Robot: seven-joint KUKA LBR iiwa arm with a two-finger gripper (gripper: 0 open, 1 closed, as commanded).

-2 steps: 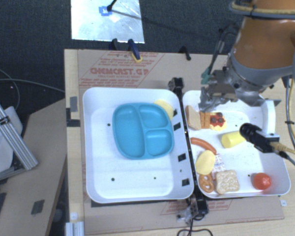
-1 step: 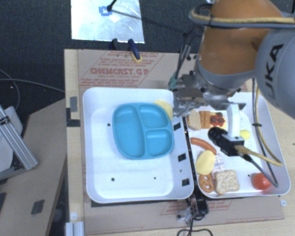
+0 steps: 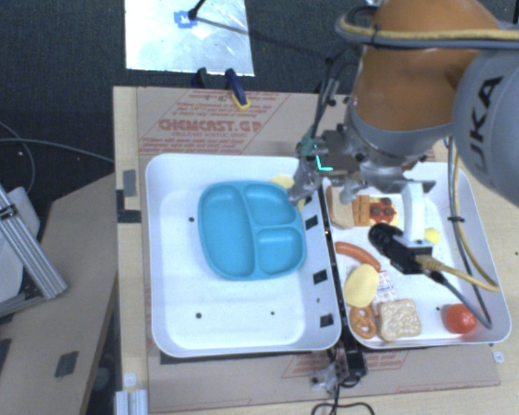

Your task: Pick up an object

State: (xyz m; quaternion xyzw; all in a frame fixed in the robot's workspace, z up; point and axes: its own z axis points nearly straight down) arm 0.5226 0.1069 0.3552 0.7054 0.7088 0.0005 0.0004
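The gripper (image 3: 304,182) hangs over the divide between the bins, just beside the blue tray (image 3: 249,230); a small yellow item (image 3: 282,181) lies touching-close left of it. Its grip state cannot be told.

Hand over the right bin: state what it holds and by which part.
Cannot be told: the arm's wrist covers the hand above the right bin, so no object can be seen in its grip.

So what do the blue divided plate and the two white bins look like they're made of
The blue divided plate looks like moulded plastic: one even colour, rounded compartment ridges, a soft sheen. The white bins also look like plastic, smooth with rounded rims and a slight gloss, though coated metal can't be ruled out from here.
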